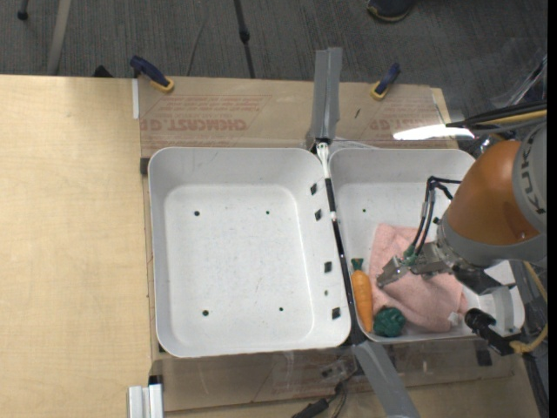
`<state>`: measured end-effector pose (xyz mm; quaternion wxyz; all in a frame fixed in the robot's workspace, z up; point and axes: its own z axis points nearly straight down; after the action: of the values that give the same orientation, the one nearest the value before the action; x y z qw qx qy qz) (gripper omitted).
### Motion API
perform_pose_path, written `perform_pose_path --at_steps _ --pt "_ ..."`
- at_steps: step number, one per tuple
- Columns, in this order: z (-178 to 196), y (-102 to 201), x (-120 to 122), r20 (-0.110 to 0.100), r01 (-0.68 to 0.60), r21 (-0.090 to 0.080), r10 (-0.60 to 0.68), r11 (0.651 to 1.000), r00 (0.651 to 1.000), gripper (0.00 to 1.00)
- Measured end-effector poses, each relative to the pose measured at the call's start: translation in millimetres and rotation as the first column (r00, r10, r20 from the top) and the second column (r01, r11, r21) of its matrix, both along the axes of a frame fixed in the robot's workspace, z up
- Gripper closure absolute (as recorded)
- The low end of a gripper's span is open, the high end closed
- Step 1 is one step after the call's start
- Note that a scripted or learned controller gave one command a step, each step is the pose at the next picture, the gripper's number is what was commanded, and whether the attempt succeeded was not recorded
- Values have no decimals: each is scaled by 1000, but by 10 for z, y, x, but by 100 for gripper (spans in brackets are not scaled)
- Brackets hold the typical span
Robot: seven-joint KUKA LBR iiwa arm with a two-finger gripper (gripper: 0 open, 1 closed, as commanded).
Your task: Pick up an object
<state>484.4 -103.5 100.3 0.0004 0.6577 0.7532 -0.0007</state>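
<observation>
Hovering over the pink cloth (409, 290) in the right bin (392, 168), my tool (393, 273) looks released; I should descend straight, then clench.

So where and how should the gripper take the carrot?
Grip the carrot across its orange middle, coming straight down with the fingers closing left-right. It lies lengthwise along the right bin's left wall, leaves up, so that side is tight.

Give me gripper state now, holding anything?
Gripper: low over the crumpled pink cloth in the right white bin; open or closed cannot be told, and no object is visibly held.
</observation>
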Motion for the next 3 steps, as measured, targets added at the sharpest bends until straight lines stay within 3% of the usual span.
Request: perform_pose_path --at_steps 1,2,3 --pt "-90 21 -68 0 309 1 -309 951 951 0" --pt "-91 82 383 0 280 0 -280 960 960 0" --pt "-90 -3 -74 -1 217 0 -217 976 976 0"
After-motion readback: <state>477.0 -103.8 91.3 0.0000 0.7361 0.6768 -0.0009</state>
